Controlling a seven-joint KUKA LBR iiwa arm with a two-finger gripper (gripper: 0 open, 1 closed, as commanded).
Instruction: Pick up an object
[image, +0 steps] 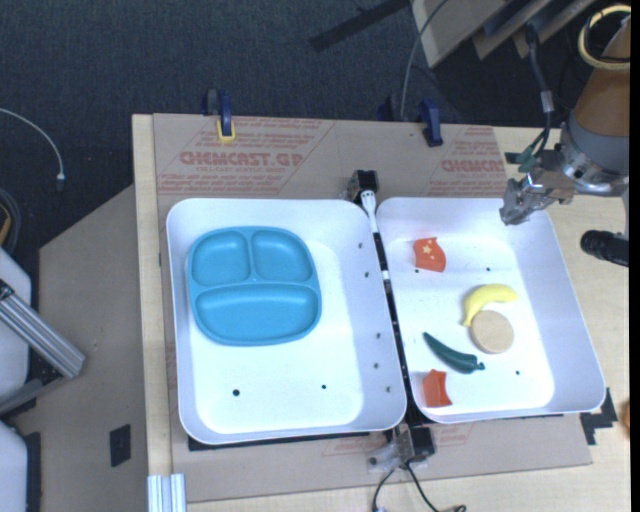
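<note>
The right bin (540, 262) holds several small items: a red piece (429, 254) near the back left, a yellow banana (488, 298), a tan round disc (492, 331) just below it, a dark green chili-like piece (452, 353), and a second red piece (436, 388) at the front. My gripper (519, 207) hangs over the bin's back right corner, well apart from all of them. Nothing shows between its fingers.
The left bin (345, 370) bears a blue divided plate (255, 284). A black hinge strip (381, 270) runs between the bins. Clamps (224, 115) hold the cardboard sheet at the back. Cables trail at the front edge (400, 480).
</note>
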